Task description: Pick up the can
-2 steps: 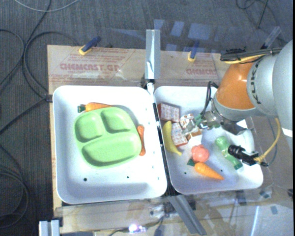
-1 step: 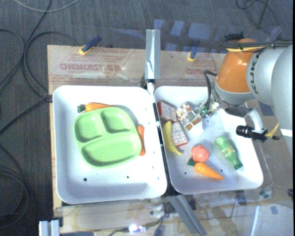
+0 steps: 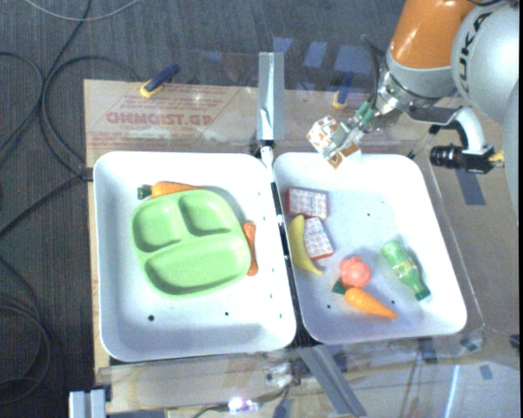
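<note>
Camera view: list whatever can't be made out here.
- Fingers of the gripper: blurred, too small to tell whether they clasp the can.
- Can label: too small to read.
- Carrots under the green tray: mostly hidden by it.
- Arm: cut off by the top edge.

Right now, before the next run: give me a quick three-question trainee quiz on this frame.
1. True or false: the green divided plate lies in the bin nearer the arm.
2. Which lies right beside the red fruit? A) a carrot B) a spoon C) a cup
3. Fill in: the gripper holds the ___ between its fingers, above the far rim of the right-hand bin.

Key: 1 false, it lies in the bin farther from the arm. 2 A. 3 can.
</note>
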Controlling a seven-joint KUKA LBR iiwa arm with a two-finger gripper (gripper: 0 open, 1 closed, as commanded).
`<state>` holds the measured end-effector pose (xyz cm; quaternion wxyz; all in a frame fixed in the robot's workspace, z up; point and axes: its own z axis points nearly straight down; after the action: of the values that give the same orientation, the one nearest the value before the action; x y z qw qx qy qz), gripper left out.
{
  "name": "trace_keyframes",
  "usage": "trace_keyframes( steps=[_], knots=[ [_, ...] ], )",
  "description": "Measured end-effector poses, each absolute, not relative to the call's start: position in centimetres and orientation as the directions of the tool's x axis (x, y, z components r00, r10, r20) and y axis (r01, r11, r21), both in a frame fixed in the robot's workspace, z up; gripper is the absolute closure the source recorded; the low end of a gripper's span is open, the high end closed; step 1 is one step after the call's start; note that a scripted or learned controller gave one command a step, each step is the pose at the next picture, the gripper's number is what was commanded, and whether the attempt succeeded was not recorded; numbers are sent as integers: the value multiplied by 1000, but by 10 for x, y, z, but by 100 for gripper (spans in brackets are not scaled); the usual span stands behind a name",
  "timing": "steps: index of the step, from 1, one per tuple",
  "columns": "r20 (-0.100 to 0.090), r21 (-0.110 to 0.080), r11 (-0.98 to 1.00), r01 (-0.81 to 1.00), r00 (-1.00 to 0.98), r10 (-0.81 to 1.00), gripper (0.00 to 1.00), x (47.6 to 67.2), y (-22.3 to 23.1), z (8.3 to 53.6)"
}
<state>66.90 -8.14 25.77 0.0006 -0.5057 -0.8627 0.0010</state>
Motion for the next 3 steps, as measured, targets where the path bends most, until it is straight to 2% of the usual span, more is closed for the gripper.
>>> trace_keyframes(
  steps=[1, 2, 3],
  knots=[
    [-2, -2, 769, 639, -769, 639, 100, 670, -47, 405],
    [-4, -5, 768, 640, -768, 640, 100, 671, -47, 412],
    [1, 0, 917, 400, -917, 400, 100, 636, 78, 419]
  ],
)
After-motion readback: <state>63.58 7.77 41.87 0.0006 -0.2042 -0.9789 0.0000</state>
